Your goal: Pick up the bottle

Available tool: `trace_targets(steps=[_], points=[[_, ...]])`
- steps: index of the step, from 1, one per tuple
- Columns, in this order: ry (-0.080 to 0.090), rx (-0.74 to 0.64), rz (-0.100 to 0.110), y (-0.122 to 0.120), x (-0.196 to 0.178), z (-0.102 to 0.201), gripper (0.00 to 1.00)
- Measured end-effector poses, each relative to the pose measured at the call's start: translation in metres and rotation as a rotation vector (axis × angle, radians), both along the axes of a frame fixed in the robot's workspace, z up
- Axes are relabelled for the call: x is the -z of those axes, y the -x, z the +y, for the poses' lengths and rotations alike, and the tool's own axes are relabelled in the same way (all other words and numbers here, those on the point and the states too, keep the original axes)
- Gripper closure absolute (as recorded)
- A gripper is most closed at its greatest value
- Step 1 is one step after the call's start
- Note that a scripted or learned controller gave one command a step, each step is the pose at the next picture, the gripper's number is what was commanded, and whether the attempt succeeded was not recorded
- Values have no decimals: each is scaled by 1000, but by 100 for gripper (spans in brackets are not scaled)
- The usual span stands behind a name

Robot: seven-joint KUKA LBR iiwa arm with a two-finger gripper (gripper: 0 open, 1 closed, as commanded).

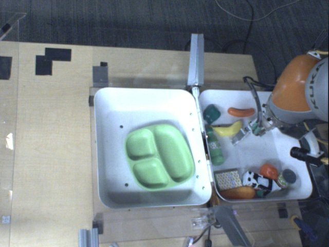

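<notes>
Green bottle point(214, 147) lying against the right bin's point(293, 156) left wall — gripper point(245, 133) just beside it, to its right.
The gripper hangs low over the right bin, its fingers slightly parted with nothing between them. A yellow banana point(227, 130) sits just left of the fingertips, an orange sausage point(240, 111) just above them, a teal cup point(211, 112) further up-left — a green sectioned tray point(159, 155) fills the left bin point(110, 138), well apart.

Green divided tray point(159, 156) in white bin point(110, 138), green bottle point(214, 149), yellow banana point(227, 130), orange sausage point(241, 111), black-and-white cow toy point(253, 179)
</notes>
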State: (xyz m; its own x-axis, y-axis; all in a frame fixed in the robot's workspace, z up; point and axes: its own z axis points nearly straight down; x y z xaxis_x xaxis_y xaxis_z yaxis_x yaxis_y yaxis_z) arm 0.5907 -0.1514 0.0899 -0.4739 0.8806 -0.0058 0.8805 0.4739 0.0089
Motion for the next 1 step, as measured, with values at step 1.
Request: trace_targets(steps=[1], points=[[7, 194, -19, 77, -4, 54, 0]])
